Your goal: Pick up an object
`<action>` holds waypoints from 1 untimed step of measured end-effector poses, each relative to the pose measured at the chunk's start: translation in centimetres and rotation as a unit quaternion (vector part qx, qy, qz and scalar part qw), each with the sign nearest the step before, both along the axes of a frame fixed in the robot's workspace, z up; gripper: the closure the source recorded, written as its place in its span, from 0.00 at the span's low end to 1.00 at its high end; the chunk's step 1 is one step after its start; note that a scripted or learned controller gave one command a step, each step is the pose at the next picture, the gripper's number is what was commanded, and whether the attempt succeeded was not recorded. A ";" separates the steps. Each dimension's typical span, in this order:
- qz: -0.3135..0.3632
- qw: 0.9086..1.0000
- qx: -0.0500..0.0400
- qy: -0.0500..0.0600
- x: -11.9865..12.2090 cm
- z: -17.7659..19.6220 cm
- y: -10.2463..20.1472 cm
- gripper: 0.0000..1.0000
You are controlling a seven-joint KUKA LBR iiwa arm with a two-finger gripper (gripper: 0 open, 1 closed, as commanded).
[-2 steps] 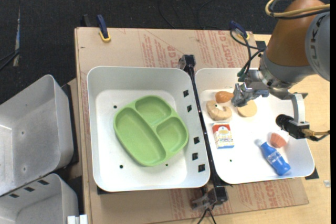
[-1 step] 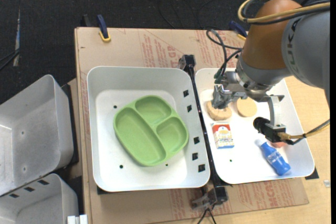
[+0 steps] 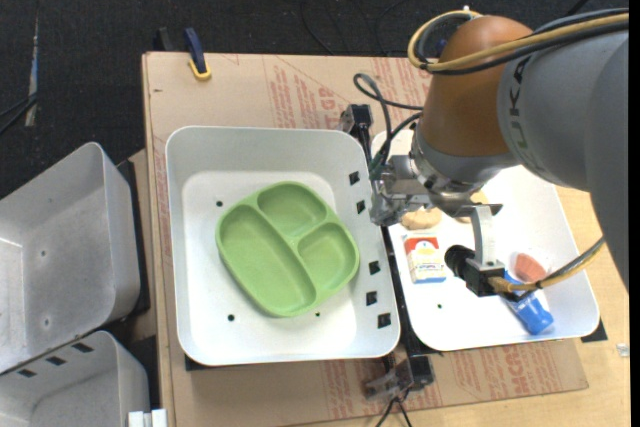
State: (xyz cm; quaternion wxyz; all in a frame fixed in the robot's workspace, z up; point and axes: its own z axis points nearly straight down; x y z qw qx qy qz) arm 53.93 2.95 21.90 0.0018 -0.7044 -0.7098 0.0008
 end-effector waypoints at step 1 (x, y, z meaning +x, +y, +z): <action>0.001 1.000 0.000 -0.001 -1.2 -0.2 5.8 1.00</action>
